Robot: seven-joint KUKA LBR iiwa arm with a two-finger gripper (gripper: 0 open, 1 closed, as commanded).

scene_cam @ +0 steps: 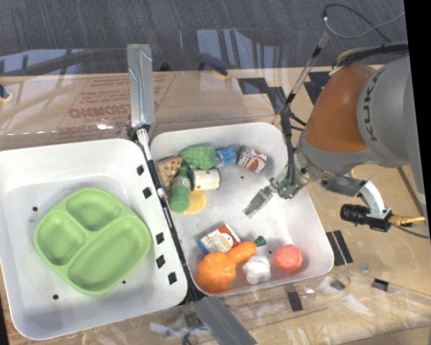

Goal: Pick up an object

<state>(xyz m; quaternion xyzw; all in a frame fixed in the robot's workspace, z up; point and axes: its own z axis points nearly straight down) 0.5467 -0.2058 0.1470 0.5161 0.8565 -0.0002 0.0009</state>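
Reaching in from the right edge of the camera view, the grey KUKA arm with its orange band is extending its gripper over the right-hand white bin. The gripper's metal fingers are hanging above a bare patch of the bin floor, slanting down and to the left, with nothing seen between them; how far apart they are standing cannot be told from this angle.

Toy food is lying scattered around the gripper in the right bin. Near the front wall, an orange toy gourd is sitting beside a small white piece and a pink-red round piece, while a small printed carton is lying just behind the gourd. Toward the back wall, a green leafy toy is resting next to a blue-capped item and a small red-and-white can. Along the left wall, a green bottle, a yellow slice, a pale cream block and a brownish waffle-like piece are crowding together, touching or nearly so. None of these is touching the gripper.

Sitting in the left white bin, well apart from the gripper, is a green three-compartment plate.
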